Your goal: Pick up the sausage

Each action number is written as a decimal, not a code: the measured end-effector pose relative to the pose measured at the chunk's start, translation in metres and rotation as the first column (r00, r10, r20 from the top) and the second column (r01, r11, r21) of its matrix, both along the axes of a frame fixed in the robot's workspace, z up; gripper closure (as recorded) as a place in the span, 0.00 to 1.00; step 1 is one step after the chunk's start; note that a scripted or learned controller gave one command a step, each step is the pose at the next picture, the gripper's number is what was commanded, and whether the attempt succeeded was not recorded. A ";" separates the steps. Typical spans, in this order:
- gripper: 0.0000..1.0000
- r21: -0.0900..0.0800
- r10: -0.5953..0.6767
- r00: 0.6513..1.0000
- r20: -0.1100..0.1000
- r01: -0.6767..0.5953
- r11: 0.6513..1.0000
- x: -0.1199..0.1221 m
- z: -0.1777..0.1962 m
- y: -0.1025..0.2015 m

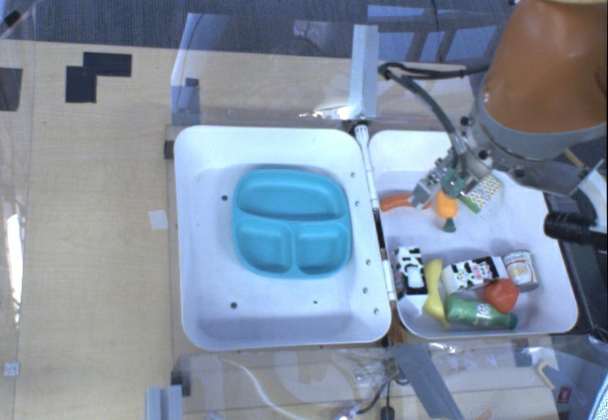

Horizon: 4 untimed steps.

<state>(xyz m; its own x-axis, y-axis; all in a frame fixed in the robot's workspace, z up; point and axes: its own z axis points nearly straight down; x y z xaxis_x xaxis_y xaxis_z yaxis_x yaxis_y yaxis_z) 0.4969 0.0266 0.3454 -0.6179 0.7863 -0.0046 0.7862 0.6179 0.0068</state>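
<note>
Camera view: looks down at a slant on the bench (95, 219) and its two white bins side by side.
Arm: grey with a broad orange band (551, 47), coming in from the right over the right bin (560, 309).
Tool (439, 188): low over the upper left part of the right bin; whether it is wide or narrow, I cannot tell, as its tip is small and blurred.
Sausage (394, 203): orange-red, lying just left of the tool. Its long axis runs nearly left to right, with the right end a little higher and meeting the tool's tip and the left end pointing at the rim between the bins. A grip on it cannot be made out.
Small orange item (446, 209): just below the tool, with a green stub under it.
Black-and-white carton (408, 271): below the tool and a little left.
Yellow banana (433, 290): below the tool, standing roughly up-down in the picture.
Other goods: a white carton (472, 273), a green bottle (480, 314), a red tomato (502, 295) and a can (520, 268) — all below and right of the tool.
Left bin (204, 314): well left of the tool; it holds a blue divided plate (290, 233).
</note>
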 end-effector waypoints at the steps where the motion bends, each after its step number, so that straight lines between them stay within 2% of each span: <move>1: 1.00 -0.002 0.300 0.954 -0.001 -0.300 0.954 0.011 -0.063 -0.048; 2: 1.00 -0.002 0.316 0.949 -0.002 -0.316 0.949 0.127 -0.146 -0.060; 3: 1.00 -0.004 0.460 0.888 0.003 -0.460 0.888 0.162 -0.087 -0.002; 4: 1.00 -0.007 0.610 0.792 0.003 -0.610 0.792 0.129 0.047 0.005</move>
